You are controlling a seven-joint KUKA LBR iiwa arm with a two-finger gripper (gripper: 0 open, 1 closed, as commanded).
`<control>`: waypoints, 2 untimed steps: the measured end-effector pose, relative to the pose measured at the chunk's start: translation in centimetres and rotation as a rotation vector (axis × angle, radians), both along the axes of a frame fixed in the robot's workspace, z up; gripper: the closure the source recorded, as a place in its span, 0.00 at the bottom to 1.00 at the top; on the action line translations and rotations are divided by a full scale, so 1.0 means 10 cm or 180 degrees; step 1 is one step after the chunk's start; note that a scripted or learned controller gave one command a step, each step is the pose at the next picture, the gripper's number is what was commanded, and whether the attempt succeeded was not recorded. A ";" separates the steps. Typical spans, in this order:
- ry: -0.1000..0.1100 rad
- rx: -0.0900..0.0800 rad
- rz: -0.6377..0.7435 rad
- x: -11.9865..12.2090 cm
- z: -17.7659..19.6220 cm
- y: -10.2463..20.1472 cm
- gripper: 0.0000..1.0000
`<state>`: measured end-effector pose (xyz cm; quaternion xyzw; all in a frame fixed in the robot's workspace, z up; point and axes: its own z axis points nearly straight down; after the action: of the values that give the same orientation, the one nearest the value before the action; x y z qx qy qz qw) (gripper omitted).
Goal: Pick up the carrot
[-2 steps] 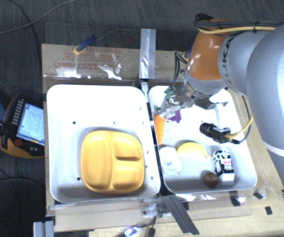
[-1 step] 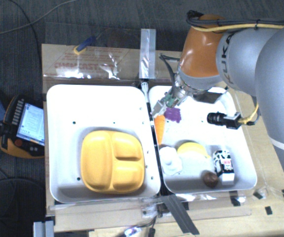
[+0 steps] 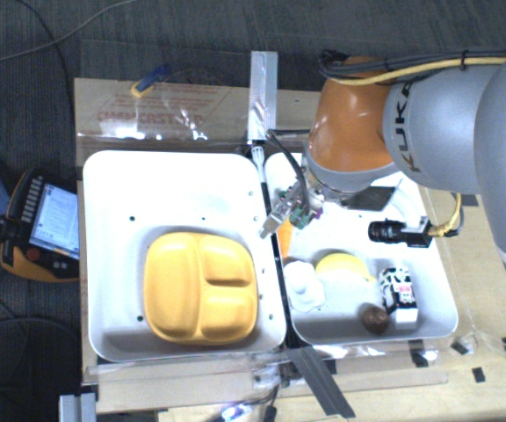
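The carrot (image 3: 281, 241) shows as a thin orange sliver standing along the left wall of the right bin (image 3: 437, 323), next to the divider between the two bins. My gripper (image 3: 276, 220) hangs directly above it, tilted toward the lower left, and its tip sits at the carrot's upper end. The gripper body hides the top of the carrot, so contact cannot be judged. The grey arm with its orange band (image 3: 350, 130) covers the back of the right bin.
In the right bin lie a white cup (image 3: 302, 285), a yellow round piece (image 3: 343, 265), a black-and-white cow-patterned toy (image 3: 399, 294) and a brown ball (image 3: 375, 319). A yellow divided plate (image 3: 202, 287) lies in the left bin (image 3: 112, 200).
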<state>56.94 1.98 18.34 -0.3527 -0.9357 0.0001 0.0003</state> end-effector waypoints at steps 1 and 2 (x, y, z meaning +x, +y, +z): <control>-0.0002 0.0003 -0.0188 -0.13 0.00 0.05 1.00; -0.0005 0.0001 -0.0710 -0.21 0.16 0.16 1.00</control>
<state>54.89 3.58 19.92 -0.4546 -0.8907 -0.0003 -0.0004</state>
